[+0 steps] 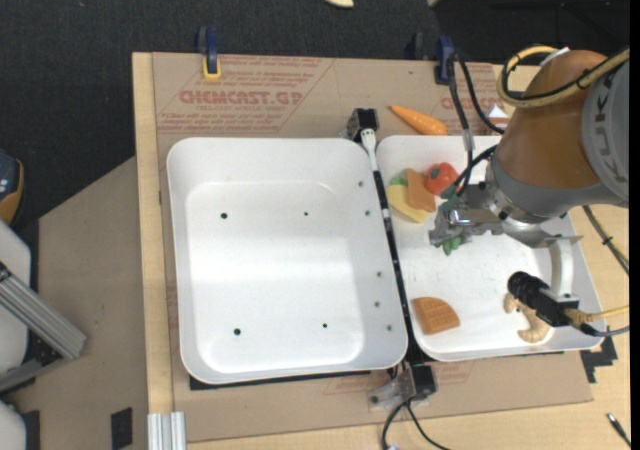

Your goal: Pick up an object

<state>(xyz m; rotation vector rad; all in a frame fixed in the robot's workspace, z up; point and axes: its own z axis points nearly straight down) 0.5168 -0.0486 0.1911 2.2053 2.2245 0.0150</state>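
Note:
My gripper (452,230) hangs low over the right bin (480,343), near its left-middle. A small green piece (450,245) shows just under its tip; whether it is gripped cannot be seen. Just behind the gripper lies a cluster: a yellow piece (405,202), an orange piece (418,187) with a green bit (398,179), and a red tomato-like thing (440,177). A tan bread-like slice (435,315) lies at the bin's front left. A pale beige thing (531,329) sits at the front right, partly hidden by the arm's hardware.
The left bin (200,268) stands right beside the right one, their rims touching. An orange carrot (418,120) lies on the brown bench behind the right bin. Blue clamps (209,41) hold the board's far edge. The arm's bulk covers the right bin's far right.

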